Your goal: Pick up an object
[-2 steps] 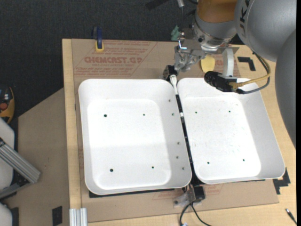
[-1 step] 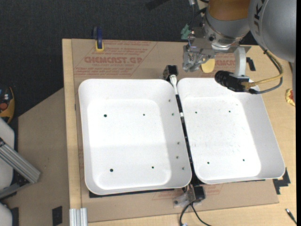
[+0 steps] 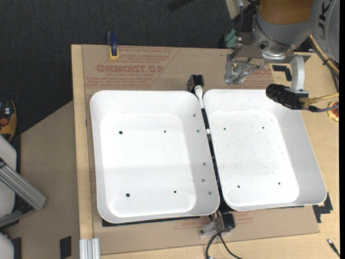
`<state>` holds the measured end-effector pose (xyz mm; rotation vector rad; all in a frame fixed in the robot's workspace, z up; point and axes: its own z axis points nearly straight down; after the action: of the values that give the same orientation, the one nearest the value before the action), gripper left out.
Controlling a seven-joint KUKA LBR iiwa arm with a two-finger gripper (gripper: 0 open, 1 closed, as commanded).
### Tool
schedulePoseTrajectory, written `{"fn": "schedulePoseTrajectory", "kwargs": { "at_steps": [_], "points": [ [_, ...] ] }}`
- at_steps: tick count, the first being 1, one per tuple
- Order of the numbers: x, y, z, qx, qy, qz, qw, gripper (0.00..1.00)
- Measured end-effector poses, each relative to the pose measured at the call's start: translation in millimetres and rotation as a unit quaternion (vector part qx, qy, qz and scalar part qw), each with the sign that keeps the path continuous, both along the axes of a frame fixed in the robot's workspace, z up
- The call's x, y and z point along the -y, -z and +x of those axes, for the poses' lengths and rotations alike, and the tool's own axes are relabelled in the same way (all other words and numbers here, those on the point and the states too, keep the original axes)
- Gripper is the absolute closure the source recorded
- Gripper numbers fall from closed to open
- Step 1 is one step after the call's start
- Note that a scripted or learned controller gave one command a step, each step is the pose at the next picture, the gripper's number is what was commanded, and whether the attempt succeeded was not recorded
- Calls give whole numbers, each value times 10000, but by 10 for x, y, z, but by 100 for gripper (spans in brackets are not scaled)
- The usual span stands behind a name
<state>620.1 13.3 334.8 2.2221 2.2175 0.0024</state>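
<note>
Hanging above the far edge of the right bin [image 3: 310,161], the gripper [image 3: 239,75] points down over the brown board [image 3: 140,66], just beyond the bin's rim. Its metal fingers sit close together at the tips, a narrow claw with nothing between them. The grey arm [image 3: 280,31], with its orange band [image 3: 285,1], comes in from the upper right. A black unit [image 3: 283,95] on a white bracket hangs beside the gripper, over the bin's far right corner. The left bin [image 3: 99,161] lies beside the right one, their rims meeting along a black strip [image 3: 207,139]. Both white floors show only small dark dots, and I can pick out no object to lift in either. A blue and yellow clamp [image 3: 112,43] grips the board's far edge.
</note>
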Motion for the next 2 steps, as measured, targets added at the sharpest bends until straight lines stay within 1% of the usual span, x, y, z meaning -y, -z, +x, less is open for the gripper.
{"fn": "schedulePoseTrajectory", "kwargs": {
  "at_steps": [1,2],
  "points": [
    [-370,549,294,-19,-19,5,10000,100],
    [-303,241,150,4,-6,2,10000,100]
  ]
}}
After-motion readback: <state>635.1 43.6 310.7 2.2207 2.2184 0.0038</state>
